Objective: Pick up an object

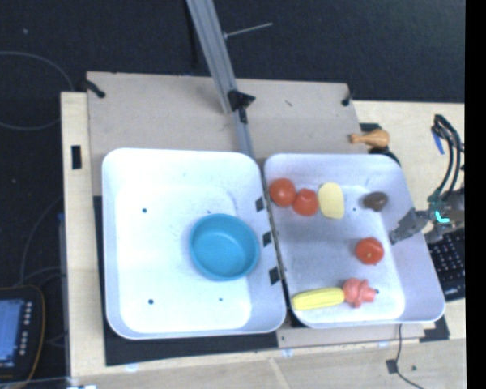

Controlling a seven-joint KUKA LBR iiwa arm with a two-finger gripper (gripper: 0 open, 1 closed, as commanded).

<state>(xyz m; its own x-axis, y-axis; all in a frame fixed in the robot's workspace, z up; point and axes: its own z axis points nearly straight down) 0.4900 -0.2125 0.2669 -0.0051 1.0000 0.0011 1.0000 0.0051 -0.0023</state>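
Claw (pixel 409 225) poised at right bin's (pixel 389 310) edge, its grip state impossible to tell, nothing visibly held.

The approach step appears under way, no object yet picked. Nearest, just inward and below the claw, sits a red ball (pixel 369 251); farther below lies a yellow corn cob (pixel 317 299), long axis running left-right, touching a pink toy (pixel 357 291). Next, judging by this, the claw must descend over one target.

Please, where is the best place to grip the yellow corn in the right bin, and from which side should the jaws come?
Probably the middle of the yellow corn, coming from above with the jaws across its narrow width. It lies flat and long near the front wall of the right bin, and the pink toy touches its right end.
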